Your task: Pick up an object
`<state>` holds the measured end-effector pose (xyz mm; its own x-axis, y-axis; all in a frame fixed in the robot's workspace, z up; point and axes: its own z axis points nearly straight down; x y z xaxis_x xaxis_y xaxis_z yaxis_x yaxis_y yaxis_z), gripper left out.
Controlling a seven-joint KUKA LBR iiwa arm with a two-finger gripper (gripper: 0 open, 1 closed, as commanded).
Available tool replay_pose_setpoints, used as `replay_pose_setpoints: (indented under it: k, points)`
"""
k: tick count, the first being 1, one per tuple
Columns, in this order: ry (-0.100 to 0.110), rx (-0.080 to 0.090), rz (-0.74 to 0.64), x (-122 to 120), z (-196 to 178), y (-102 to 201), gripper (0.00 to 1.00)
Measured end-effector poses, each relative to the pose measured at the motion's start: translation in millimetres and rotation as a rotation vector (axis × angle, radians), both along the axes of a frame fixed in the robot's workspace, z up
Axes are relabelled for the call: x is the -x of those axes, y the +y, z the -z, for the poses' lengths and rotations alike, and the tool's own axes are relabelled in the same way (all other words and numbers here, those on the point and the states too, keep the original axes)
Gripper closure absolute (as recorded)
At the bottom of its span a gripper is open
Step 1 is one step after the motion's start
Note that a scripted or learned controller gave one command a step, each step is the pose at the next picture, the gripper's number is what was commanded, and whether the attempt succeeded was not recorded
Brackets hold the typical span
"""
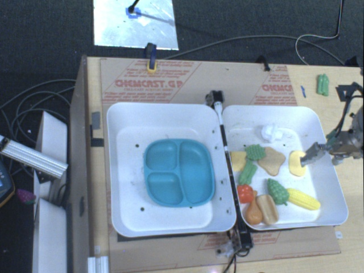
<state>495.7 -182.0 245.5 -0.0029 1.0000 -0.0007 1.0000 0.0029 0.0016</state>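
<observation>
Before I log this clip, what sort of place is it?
Probably a lab bench set up for robot grasping trials, not a kitchen. Two white bins sit side by side on a cardboard-covered bench, toy food such as a corn cob fills the right one, and loose cables trail over dark carpet.

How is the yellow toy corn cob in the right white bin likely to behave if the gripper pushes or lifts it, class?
The yellow toy corn cob looks long and rounded, so it would probably roll if pushed sideways. It appears to be moulded plastic, so likely stiff and light. Its tapered ends could slip from the gripper unless it is gripped mid-length.
</observation>
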Motion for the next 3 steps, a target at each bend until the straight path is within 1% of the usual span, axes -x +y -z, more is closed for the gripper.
replay_pose_setpoints:
  k: [1,2,3]
  points:
    - [0.002,-0.001,0.001,9,119,18,0.0]
    - [0.0,-0.001,0.001,9,161,58,0.0]
    - [-0.001,-0.002,-0.001,8,151,58,1.0]
